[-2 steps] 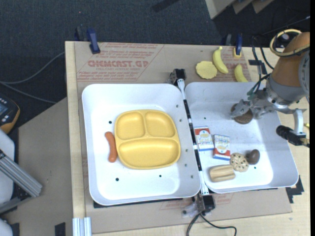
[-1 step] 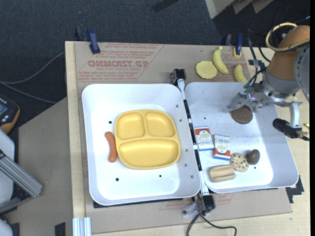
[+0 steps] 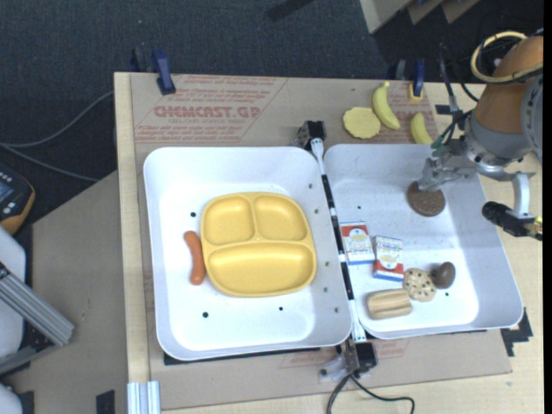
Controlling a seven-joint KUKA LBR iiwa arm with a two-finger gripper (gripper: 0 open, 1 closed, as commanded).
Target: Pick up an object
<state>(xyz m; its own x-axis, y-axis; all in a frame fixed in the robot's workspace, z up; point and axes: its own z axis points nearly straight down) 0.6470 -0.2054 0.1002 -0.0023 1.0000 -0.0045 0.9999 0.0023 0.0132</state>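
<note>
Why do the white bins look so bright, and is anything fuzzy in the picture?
In the camera view, light from above makes the left bin and the right bin nearly glow, washing out their surfaces; the yellow divided plate has soft shiny patches; the hand throws a faint shadow near the brown disc; small print on the two cartons is too fuzzy to read.

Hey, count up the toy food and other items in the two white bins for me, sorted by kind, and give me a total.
Yellow divided plate: 1
Hot dog sausage: 1
Small cartons: 2
Cookies, one brown disc under the gripper and one chip cookie: 2
Bread roll: 1
Dark brown lump: 1
Total: 8
</note>
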